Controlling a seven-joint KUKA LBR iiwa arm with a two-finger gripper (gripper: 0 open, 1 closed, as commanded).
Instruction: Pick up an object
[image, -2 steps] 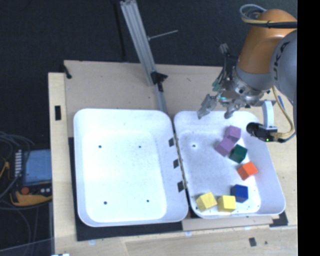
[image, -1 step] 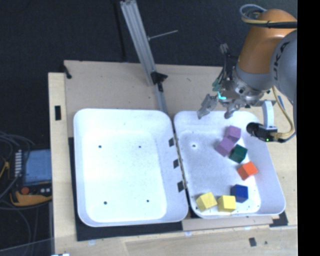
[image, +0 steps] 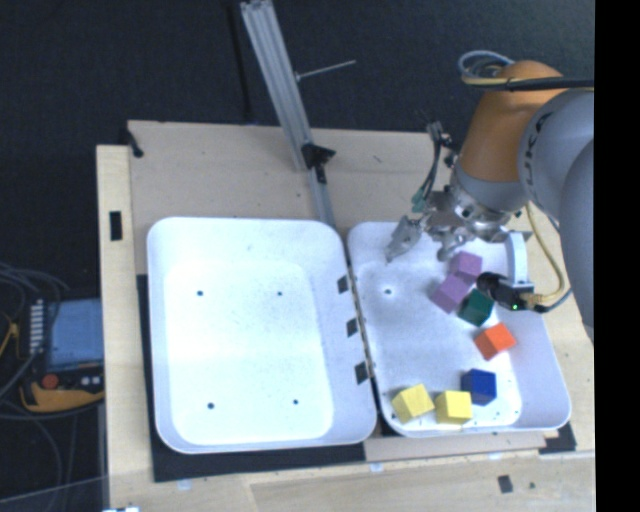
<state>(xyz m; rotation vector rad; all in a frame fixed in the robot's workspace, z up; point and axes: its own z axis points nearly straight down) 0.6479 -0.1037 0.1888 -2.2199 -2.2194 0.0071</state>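
Several small blocks lie in the right bin (image: 412, 330). Two purple blocks (image: 458, 280) sit near its far right, with a green block (image: 476, 306) and an orange block (image: 494, 340) just below them. A blue block (image: 480, 385) and two yellow blocks (image: 432, 404) lie along the near rim. My gripper (image: 422, 242) hangs over the bin's far edge, just left of the purple blocks. Its fingers are spread open, and nothing sits between them.
The left bin (image: 165, 300) lies beside the right one, joined by black clips (image: 352, 326). A slanted metal pole (image: 288, 100) rises behind the bins. A blue box with cables (image: 70, 335) sits off the bench's left edge.
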